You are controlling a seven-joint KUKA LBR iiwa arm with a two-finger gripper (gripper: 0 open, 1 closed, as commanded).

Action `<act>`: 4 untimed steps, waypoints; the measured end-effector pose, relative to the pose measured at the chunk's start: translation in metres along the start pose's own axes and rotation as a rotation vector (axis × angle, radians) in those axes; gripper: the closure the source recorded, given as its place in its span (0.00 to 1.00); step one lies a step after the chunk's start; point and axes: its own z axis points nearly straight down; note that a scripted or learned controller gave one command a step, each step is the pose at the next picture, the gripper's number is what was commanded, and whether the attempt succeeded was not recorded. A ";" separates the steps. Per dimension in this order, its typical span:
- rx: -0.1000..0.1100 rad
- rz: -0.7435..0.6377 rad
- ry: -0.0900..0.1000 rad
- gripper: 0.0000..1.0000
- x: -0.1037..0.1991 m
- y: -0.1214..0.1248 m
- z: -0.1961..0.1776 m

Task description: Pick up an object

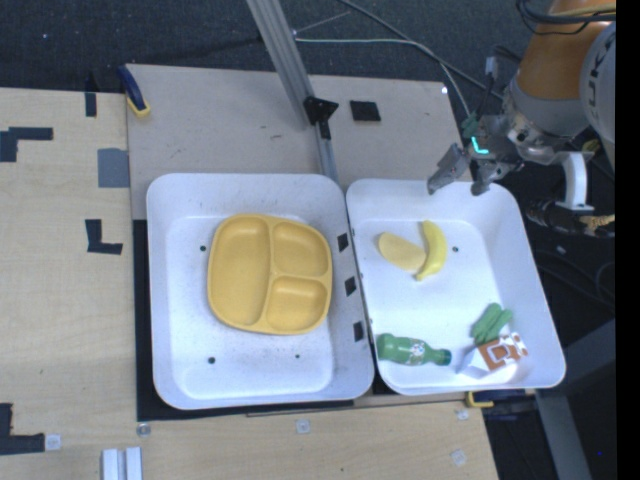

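Lying nearest the viewer along the right bin's [535, 268] front edge: a green bottle [411, 350] at about seven o'clock, tipped on its side, and at five o'clock a small orange-and-white carton [501, 352] touching a green vegetable-shaped toy [489, 322]. Resting near that bin's centre, toward eleven o'clock, a yellow banana [433, 250] touching a pale yellow slice-shaped piece [400, 251]. Hovering over the same bin's rim at one o'clock, the gripper [458, 177], fingers spread apart, gripping nothing, well apart from every object. Sitting in the middle of the left bin [165, 288], a yellow divided plate [269, 273].
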 end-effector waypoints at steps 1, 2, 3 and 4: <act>-0.003 0.000 -0.001 0.00 0.000 0.001 -0.001; 0.002 -0.001 0.000 0.00 0.007 0.000 0.061; 0.002 0.000 -0.001 0.00 0.010 -0.004 0.106; 0.002 0.000 0.000 0.00 0.016 -0.011 0.153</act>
